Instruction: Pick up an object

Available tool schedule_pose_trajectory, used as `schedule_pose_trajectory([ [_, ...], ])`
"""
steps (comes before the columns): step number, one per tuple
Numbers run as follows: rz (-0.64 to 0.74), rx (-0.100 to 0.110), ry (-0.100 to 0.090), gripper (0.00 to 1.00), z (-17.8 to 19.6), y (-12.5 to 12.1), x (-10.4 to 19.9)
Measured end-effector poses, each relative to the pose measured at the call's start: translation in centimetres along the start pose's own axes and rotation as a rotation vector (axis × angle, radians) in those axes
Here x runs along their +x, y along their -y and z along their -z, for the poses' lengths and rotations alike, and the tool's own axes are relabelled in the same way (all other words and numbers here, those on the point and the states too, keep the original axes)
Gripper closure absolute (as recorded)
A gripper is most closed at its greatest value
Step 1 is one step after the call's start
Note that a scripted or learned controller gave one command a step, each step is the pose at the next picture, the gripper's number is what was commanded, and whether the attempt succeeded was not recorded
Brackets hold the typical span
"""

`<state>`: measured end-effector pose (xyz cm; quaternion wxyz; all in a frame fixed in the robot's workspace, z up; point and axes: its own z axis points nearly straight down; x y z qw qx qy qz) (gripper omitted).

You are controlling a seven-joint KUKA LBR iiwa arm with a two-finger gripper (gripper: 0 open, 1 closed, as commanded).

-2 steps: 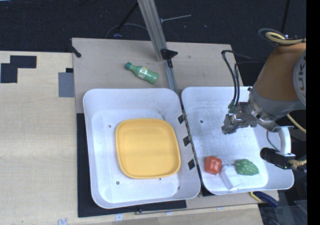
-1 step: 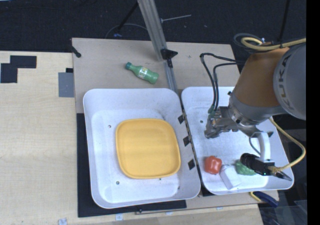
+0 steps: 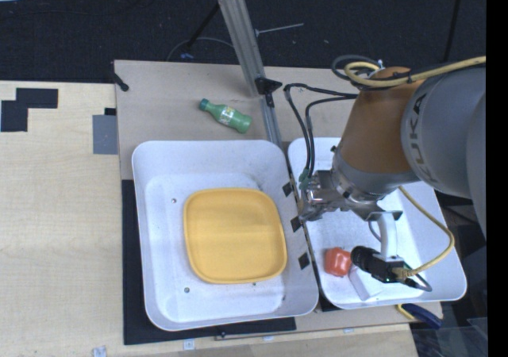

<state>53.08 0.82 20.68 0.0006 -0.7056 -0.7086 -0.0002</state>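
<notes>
A pale wooden bench (image 3: pixel 182 86) is carrying two shallow white bins side by side, with dark carpet (image 3: pixel 79 22) lying beyond its far edge and a light wood panel (image 3: pixel 55 213) running along its left edge. A slim ribbed metal bar (image 3: pixel 246 38) is slanting up from the bench's far side. A small green plastic bottle (image 3: pixel 225 115) is lying on its side on the bare bench, just beyond the left bin's (image 3: pixel 155 165) far edge. A smooth yellow plate (image 3: pixel 235 235), square with rounded corners, is sitting flat in the middle of that bin. A small red block (image 3: pixel 336 262) is resting near the right bin's (image 3: pixel 425 216) near left corner. The grey arm (image 3: pixel 389 133) is reaching over the right bin, and the gripper (image 3: pixel 316 195) is hanging by that bin's left edge, apart from the block; whether it is apart or together cannot be told.
</notes>
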Motion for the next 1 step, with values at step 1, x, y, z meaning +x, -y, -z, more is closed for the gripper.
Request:
schedule_pose_trajectory([
  [1,-0.001,0.000,0.000,1.00,0.43,1.79,4.82],
])
